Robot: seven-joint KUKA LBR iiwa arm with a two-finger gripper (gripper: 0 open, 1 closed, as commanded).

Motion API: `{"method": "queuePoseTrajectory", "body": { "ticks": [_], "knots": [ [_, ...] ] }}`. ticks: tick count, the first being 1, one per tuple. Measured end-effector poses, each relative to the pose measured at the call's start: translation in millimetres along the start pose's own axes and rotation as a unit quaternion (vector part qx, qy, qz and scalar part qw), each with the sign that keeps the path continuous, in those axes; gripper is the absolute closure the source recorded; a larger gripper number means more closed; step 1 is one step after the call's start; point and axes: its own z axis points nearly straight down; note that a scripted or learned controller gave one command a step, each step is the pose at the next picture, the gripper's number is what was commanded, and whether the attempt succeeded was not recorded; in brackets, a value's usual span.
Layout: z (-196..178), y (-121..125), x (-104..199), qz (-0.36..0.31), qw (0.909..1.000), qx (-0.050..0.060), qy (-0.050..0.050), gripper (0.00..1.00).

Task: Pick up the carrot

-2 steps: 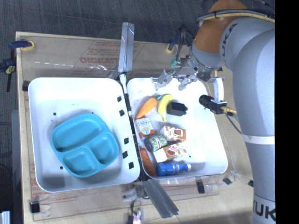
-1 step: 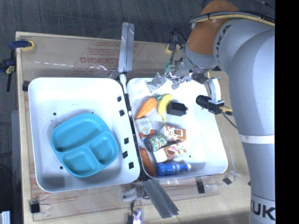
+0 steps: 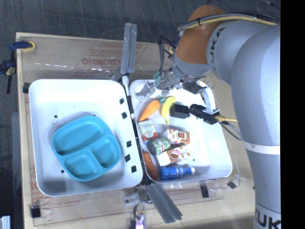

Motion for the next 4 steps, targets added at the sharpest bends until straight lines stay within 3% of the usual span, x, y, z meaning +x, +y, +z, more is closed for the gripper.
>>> {"method": "queuePoseTrajectory", "body": {
  "ticks": [1, 2, 3, 4],
  "knots": [
    [82, -19, -16, -0.086, 0.9962, -0.009, -0.008, 0.0],
    [102, -28, -38, -0.067, 0.9978, -0.003, -0.002, 0.0],
    [37, -107, -46, 0.133, 0.9911, 0.001, 0.001, 0.0],
    [33, -52, -1, -0.012, 0.9999, -0.001, 0.0, 0.0]
  ]
}}
